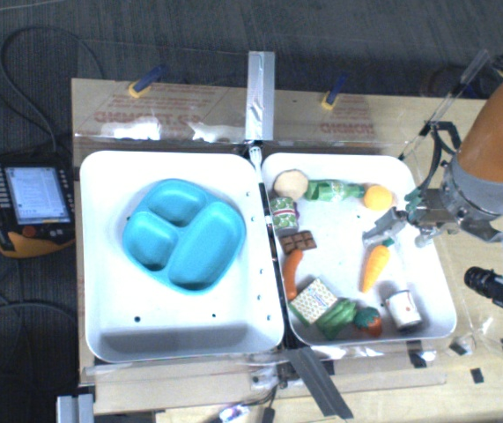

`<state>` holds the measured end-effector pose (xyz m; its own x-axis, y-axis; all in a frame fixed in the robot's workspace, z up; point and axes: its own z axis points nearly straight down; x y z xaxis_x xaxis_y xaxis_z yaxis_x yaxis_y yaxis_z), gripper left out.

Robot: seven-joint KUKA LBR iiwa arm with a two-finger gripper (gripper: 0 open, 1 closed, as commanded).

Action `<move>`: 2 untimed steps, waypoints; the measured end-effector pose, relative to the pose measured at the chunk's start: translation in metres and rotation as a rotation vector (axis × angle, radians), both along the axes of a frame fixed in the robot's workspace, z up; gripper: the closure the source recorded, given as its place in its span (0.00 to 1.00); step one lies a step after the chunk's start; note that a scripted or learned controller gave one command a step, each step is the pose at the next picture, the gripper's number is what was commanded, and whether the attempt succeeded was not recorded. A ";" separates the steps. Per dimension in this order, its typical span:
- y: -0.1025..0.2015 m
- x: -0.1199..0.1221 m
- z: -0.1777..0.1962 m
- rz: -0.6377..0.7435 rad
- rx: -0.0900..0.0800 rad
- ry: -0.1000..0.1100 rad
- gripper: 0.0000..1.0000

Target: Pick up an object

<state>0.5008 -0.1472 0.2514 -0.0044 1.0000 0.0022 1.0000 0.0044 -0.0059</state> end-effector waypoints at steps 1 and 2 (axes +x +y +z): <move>-0.021 0.009 -0.124 -0.359 0.001 0.003 0.00; -0.047 0.018 -0.162 -0.342 0.008 -0.005 0.00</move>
